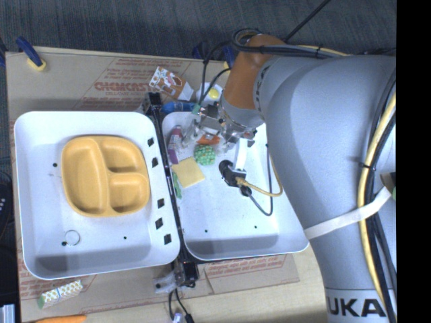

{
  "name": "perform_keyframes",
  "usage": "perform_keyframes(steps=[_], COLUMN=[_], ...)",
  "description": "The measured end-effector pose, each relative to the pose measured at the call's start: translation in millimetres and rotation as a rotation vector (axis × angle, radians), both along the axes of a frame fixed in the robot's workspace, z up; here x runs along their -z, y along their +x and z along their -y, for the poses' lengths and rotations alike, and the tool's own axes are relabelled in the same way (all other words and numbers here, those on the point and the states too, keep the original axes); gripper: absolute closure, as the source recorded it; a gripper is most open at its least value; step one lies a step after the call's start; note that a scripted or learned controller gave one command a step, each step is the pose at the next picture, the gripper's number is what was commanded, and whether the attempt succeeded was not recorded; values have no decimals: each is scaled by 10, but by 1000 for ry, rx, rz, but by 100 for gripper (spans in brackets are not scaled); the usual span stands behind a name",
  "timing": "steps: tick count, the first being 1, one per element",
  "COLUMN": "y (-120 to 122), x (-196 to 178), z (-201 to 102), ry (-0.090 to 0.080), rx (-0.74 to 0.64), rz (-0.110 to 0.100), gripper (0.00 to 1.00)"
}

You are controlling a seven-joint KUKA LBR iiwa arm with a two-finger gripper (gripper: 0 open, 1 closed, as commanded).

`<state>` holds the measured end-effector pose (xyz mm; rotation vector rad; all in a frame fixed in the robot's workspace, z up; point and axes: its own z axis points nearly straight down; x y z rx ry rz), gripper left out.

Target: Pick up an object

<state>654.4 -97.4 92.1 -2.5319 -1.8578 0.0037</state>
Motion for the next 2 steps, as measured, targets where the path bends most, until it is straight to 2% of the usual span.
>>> perform_keyframes(steps=[1, 2], y=[4, -655], x=[-103, -1000], z=[-10, -301], ry=[2, 1], rx=[-3, 52], rz=[-1, -2], gripper=[100, 100])
